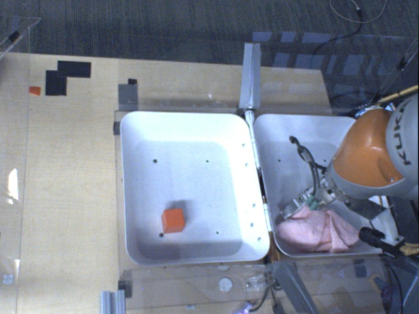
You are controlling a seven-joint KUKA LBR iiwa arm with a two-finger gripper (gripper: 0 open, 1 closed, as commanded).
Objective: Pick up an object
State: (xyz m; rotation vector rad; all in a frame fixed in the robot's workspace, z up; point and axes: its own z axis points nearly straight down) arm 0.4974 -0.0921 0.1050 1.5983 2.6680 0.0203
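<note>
A small orange cube [173, 220] lies in the left bin [141, 175], toward its front. A crumpled pink cloth [317, 231] rests against the front wall of the right bin [288, 142]. My gripper [306, 201] is low in the right bin, right at the cloth's upper left edge, and seems to touch it. The grey arm with its orange band [366, 152] comes down from the right and covers the bin's right side. The arm and the cloth's folds hide the fingertips.
A grey divider post [250, 77] stands behind the seam between the two bins. Black patches [65, 76] and a small orange marker [35, 91] sit on the wooden bench at the far left. Cables trail near the arm at the right.
</note>
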